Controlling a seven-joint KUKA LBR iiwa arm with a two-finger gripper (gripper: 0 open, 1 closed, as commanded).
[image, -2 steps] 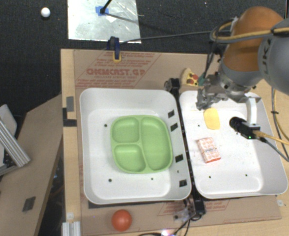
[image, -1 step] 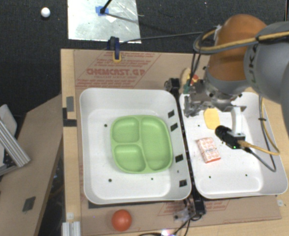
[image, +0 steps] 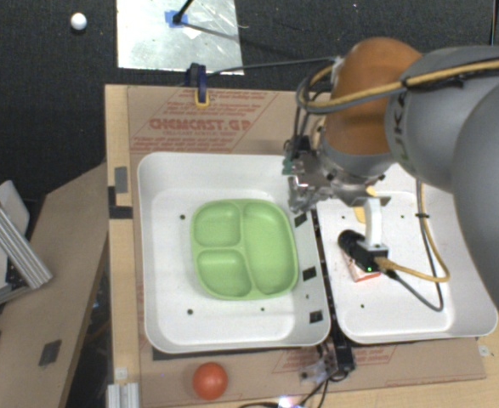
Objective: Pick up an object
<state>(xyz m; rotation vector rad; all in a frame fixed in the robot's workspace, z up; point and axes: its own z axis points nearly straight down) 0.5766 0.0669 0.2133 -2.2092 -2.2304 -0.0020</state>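
A green divided plate point(image: 242, 247) lies flat in the left white bin point(image: 160, 313). My gripper point(image: 299, 195) hangs low over the wall between the two bins, just off the plate's upper right corner, near the back of the right bin point(image: 453, 313). Its tips are dark and small against the bin rim. In the right bin, a small yellow thing point(image: 360, 213) peeks out beside the wrist, and a small red and white thing point(image: 356, 272) lies a little nearer the front. The grey arm and its orange band point(image: 370, 83) cover the back of the right bin.
An orange ball point(image: 209, 379) rests on the cardboard in front of the left bin. A blue clamp point(image: 197, 78) grips the cardboard's far edge. Behind it lies a foil sheet point(image: 178, 19), with a white ball point(image: 79, 21) to its left. Aluminium bars point(image: 11, 236) stand at the left.
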